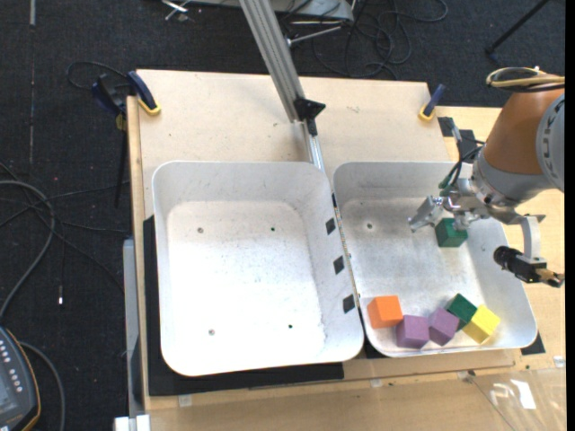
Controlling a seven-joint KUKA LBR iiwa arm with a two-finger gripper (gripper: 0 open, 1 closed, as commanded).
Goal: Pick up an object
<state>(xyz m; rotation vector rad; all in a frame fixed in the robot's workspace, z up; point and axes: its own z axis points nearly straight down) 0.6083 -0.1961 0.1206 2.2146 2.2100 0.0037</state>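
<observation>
Right under the gripper [446, 215] you have a green block [451, 233], sitting in the upper right part of the right bin [386, 182]. You can see the block just below the fingers, touching or nearly touching them, but whether they are closed on it or merely over it cannot be told from this slant. Around that block the bin floor is bare, with open room toward the divider on the left and toward the far wall.

Along the near wall of the same bin you find a row of blocks packed close: an orange block [386, 310], two purple blocks [413, 330] [443, 324] touching each other, a second green block [462, 308] and a yellow block [482, 324] pressed near the right corner.

Beside it, the left bin [180, 187] shows you only its white, speckled floor. Both bins rest on the wooden bench [225, 115], their inner rims meeting.
</observation>
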